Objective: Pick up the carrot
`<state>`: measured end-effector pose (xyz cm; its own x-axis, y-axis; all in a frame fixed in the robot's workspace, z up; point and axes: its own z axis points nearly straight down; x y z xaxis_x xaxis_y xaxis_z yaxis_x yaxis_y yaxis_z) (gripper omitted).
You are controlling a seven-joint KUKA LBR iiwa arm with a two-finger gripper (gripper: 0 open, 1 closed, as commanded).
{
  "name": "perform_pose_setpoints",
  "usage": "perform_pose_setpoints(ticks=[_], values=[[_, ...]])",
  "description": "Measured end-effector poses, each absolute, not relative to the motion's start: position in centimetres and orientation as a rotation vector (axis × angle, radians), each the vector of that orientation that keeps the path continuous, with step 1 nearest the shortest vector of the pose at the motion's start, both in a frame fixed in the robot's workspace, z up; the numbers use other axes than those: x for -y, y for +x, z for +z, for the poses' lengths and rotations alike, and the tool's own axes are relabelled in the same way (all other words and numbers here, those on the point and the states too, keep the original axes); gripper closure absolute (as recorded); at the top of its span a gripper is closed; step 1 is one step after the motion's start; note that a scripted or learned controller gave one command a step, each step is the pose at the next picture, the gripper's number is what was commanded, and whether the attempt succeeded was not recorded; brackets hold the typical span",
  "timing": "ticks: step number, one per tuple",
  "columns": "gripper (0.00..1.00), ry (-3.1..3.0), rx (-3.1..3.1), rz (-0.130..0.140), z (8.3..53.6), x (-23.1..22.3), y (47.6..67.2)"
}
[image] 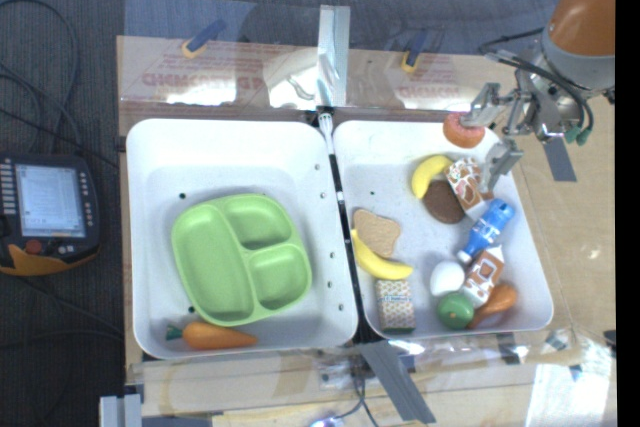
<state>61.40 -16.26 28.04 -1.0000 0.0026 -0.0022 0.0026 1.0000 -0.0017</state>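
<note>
Closest to the camera, the carrot [212, 336] lies flat on the floor of the left bin [150, 175], along its near wall, just in front of the green tray [240, 258], with its green top pointing left. Nothing is touching it, so by my reckoning the pick has hardly begun: the reach, the grasp and the lift are all left to do. Across the divider, the right bin [385, 147] is crowded: a bread slice [378, 233], two bananas [378, 260], a blue bottle [486, 226], a white egg [446, 277], a green ball [455, 311] and, in the near right corner, another orange piece [498, 300] that could also be a carrot, though it is half hidden and I can't say for sure. The arm [585, 5] comes in from the right and hangs over the far right corner of that bin, its wrist bent so the end effector [497, 130] points down and to the left, just beside a small red and orange item [463, 131] at the rim. Its fingers look spread apart with nothing gripped between them. It is well apart from the carrot in the left bin.
</note>
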Motion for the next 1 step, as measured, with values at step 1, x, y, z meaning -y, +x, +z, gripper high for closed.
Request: perform_pose_setpoints(ticks=[1], values=[[0.00, -0.076, -3.130, -0.006, 10.00, 12.44, 58.66]])
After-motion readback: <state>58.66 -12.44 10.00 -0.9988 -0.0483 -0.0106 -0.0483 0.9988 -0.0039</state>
